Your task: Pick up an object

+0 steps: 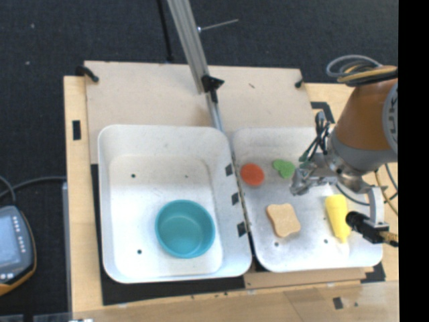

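In the right bin (268, 143) lie an orange-red round piece (252, 174), a green piece (284, 168), a tan slice of toast (283, 220) and a yellow banana-like piece (337, 217). My gripper (301, 182) hangs low over the middle of this bin, just right of the green piece and above the toast. Nothing shows between its fingers. The arm's orange band (367, 116) rises above it at the right.
The left bin (114, 146) holds a teal bowl (185, 229) near its front. A metal pole (190, 35) slants down from the top to the seam between the bins. Bare bin floor lies behind the orange piece.
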Controlling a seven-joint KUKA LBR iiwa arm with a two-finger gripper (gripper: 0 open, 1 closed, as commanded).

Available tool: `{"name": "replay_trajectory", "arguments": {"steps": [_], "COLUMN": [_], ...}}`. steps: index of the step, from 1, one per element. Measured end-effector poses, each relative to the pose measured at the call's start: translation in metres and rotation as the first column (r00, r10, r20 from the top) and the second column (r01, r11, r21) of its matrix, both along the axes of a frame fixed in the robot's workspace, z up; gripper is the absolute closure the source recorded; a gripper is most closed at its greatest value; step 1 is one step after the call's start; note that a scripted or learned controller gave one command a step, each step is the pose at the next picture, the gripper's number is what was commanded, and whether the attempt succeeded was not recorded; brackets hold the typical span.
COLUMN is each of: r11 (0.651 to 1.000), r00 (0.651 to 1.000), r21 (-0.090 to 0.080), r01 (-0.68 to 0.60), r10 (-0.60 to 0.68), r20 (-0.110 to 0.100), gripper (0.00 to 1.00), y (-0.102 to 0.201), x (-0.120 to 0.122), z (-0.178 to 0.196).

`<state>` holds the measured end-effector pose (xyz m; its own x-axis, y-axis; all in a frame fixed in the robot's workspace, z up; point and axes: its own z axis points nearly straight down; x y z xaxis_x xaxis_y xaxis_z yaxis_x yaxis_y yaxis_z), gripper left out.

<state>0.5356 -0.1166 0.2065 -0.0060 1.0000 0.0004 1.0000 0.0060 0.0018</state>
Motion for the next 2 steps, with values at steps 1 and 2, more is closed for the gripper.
{"name": "replay_trajectory", "arguments": {"steps": [1,2], "r11": [1.000,1.000], "r00": [1.000,1.000], "r21": [0.000,0.002], "r01": [0.000,-0.003], "r10": [0.000,0.003], "r20": [-0.001,0.002], "gripper": [1.00,1.00], "y": [0.047,0.106], "x": [-0.009,-0.006], "z": [-0.002,0.009]}}
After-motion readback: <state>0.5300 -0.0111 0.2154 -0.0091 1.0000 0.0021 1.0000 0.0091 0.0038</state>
